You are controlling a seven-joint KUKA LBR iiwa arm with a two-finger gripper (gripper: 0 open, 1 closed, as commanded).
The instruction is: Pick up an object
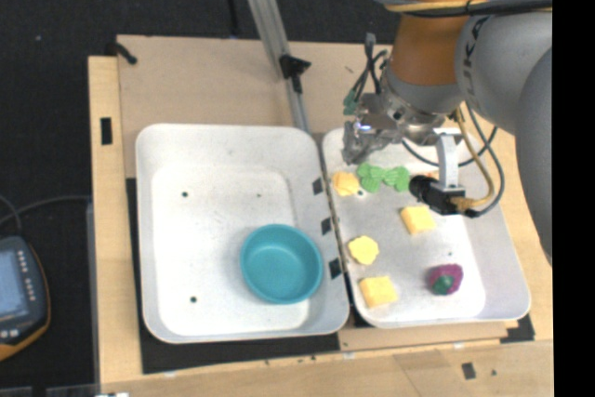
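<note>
Grey and orange, the arm (465, 23) reaches in from the right and bends down over the far end of the right bin (497, 279), its gripper (358, 144) low above a green object (383, 178) — whether it is touching cannot be told, nor how the gripper is set. Beside the green piece lies a small yellow one (347, 185); three more yellow blocks (417, 219) and a purple-and-green object (445, 279) are scattered nearer. A teal bowl (280, 263) sits in the left bin (167, 200). Both bins rest on a tan board (186, 79) — dark floor surrounds it.
</note>
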